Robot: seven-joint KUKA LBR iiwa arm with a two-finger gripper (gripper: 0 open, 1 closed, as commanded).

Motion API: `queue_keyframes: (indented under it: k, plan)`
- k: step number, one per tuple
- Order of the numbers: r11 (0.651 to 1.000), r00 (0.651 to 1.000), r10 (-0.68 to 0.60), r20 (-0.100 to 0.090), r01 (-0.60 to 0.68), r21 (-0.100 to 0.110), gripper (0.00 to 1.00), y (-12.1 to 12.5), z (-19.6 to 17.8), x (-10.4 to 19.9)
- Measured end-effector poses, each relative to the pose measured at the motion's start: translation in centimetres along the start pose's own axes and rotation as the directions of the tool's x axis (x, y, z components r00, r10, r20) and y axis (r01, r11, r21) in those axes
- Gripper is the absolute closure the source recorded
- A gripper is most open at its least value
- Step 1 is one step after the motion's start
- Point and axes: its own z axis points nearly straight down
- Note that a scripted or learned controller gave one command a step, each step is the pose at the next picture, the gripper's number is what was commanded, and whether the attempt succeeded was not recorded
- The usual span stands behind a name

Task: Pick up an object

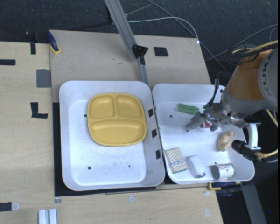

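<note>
So the arm (252, 85) is reaching in from the right and its gripper (196, 122) is hanging low over the middle of the right bin (203, 91). Honestly can't tell how the pincer is set, it's just a dark blur at that spot. Stuff is sitting all around it: a green thing (188, 108) is lying just up and left of the gripper, a tan lump (225, 140) is resting off to its right, and along the front edge a checkered packet (176, 159), a grey block (195, 165) and a small can (222, 171) are lined up. Over in the left bin (74, 139) a yellow divided plate (116, 119) is sitting flat.
</note>
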Motion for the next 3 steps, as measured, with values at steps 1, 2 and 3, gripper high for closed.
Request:
queue_keyframes:
  k: [1,2,3]
  plan:
    - [1.000,1.000,0.000,0.000,0.000,-0.001,0.00,-0.1,4.4,0.0]
    - [1.000,1.000,-0.003,0.000,0.003,-0.003,1.00,0.0,3.1,0.1]
    - [1.000,1.000,-0.001,0.001,0.001,-0.009,1.00,-0.3,-1.6,0.4]
